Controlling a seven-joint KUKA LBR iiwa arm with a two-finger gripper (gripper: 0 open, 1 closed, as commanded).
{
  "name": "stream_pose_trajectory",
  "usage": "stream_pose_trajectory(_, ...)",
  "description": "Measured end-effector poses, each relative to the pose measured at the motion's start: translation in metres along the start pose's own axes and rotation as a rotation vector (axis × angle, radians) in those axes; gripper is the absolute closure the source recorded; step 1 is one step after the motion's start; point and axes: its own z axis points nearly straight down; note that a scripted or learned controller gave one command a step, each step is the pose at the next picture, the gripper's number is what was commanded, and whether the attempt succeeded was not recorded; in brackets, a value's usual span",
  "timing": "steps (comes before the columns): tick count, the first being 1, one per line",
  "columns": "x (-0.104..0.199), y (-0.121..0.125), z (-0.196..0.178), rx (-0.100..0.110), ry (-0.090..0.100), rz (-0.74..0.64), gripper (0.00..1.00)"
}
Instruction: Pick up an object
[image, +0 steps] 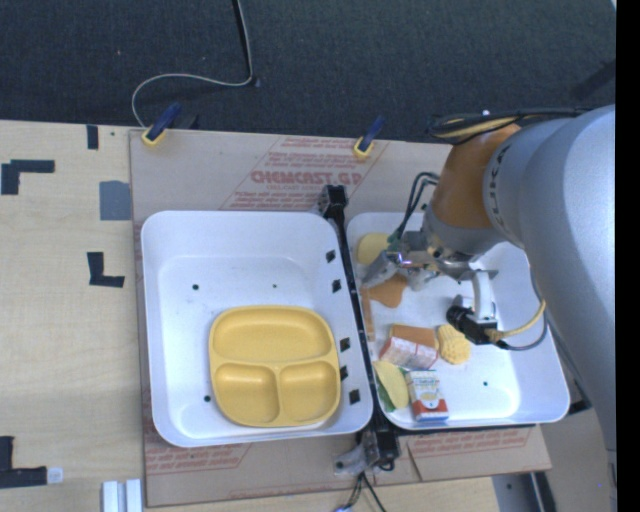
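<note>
Yellow plastic fills much of the left bin (170, 260) — a divided tray (274, 364) with three compartments lying flat toward its near side. The right bin (520, 395) holds the small items: a pale yellow piece (373, 246) at the far left corner, an orange-brown piece (388, 292) just below it, a tan block with a white and red wrapper (411, 346) near the middle, a bumpy yellow lump (454, 346) just beside that block, a yellow-green piece (392, 382) by the divider, and a small carton with a red label (428, 394) at the near edge.

The grey arm (570, 200) with its orange band (468, 185) reaches in from the right over the right bin. Its gripper (392, 262) sits low at the far left of that bin, between the pale yellow piece and the orange-brown piece, close to both — whether it is spread or closed on anything I cannot tell.

Both bins rest on a brown cardboard sheet (200, 170) held by two clamps (158, 128).
</note>
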Motion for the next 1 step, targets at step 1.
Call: stream_pose_trajectory(1, -0.0040, 0.0484, 0.0011, 0.001, 0.002, -0.002, 0.00)
